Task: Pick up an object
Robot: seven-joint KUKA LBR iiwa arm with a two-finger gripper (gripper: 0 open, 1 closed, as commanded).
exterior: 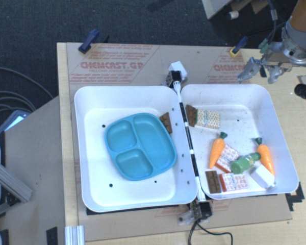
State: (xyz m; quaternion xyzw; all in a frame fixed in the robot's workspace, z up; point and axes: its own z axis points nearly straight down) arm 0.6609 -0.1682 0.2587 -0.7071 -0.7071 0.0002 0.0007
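The right bin holds two orange carrots, a green bottle lying on its side, a white block, red-and-white packets, a brown bar and a patterned packet. My gripper hangs at the upper right, over the bench just behind the right bin's far rim. Its fingers are spread apart with nothing between them. It stands well clear of every object.
In the left bin lies a blue divided plate, with a small brown piece at its right edge. Another brown piece rests by the divider between the bins. Blue clamps grip the board's back edge.
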